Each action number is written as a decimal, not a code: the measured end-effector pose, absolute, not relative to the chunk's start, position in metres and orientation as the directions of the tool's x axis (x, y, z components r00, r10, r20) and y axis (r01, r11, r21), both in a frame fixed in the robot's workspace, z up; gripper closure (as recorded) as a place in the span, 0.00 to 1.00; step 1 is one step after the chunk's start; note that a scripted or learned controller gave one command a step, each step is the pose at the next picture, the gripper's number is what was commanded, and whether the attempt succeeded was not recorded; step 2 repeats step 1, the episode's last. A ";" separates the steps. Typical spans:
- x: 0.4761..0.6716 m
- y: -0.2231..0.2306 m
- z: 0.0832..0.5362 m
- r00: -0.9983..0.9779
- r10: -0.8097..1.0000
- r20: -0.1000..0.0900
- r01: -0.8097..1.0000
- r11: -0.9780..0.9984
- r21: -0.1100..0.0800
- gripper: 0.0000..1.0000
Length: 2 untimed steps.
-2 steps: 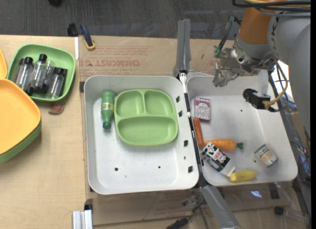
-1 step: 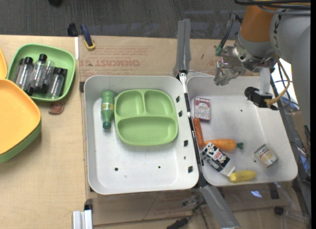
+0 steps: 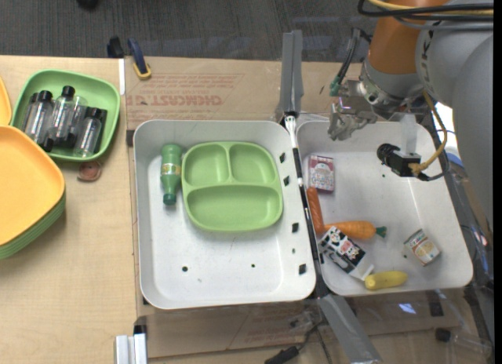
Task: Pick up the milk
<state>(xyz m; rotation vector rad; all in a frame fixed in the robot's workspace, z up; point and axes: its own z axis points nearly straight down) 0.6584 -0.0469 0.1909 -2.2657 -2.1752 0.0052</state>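
The milk (image 3: 343, 247) is a small carton with black and white cow patches. It lies on its side near the front left of the right bin (image 3: 451, 213), just below an orange carrot (image 3: 357, 230). My gripper (image 3: 345, 123) hangs over the back left corner of that bin, well behind the milk and apart from it. Nothing shows in its grasp. A pink and white carton (image 3: 321, 172) lies between the gripper and the milk.
In the right bin also lie a red sausage (image 3: 314, 208), a small can (image 3: 422, 246) and a yellow piece (image 3: 384, 279). The left bin (image 3: 227, 284) holds a green divided plate (image 3: 231, 186) and a green bottle (image 3: 170, 172). A green tray of bottles (image 3: 67, 115) and orange plates (image 3: 23, 190) sit far left.
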 end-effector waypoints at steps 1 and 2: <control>0.659 -0.048 0.199 0.040 0.999 -0.004 0.999 -0.040 -0.003 1.00; 0.659 -0.048 0.199 0.040 0.999 -0.004 0.999 -0.040 -0.003 1.00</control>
